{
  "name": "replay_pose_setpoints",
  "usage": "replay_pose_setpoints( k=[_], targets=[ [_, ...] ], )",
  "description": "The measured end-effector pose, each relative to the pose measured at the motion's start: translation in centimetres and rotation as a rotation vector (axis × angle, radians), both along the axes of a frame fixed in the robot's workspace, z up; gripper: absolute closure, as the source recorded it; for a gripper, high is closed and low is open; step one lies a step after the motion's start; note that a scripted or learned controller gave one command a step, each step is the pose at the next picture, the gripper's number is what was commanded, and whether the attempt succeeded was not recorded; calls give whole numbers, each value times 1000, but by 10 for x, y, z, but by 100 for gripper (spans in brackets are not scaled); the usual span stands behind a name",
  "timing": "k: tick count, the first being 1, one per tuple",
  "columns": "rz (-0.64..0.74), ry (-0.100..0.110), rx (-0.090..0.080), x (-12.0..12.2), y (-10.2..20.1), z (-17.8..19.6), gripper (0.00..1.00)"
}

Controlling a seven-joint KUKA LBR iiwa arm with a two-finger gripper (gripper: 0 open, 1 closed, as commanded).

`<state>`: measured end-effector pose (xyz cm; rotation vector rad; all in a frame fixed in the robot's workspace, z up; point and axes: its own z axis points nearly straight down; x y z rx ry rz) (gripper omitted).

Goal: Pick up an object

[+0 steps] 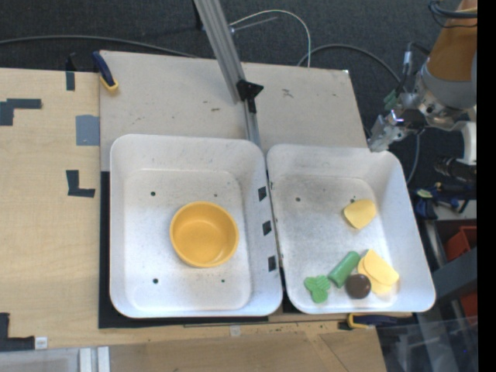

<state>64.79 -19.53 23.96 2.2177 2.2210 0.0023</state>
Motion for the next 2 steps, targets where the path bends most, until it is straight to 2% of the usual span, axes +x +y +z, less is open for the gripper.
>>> replay_pose_setpoints(
  k=[2],
  targets=[
    [4,5,3,-27,96,14,100]
  ],
)
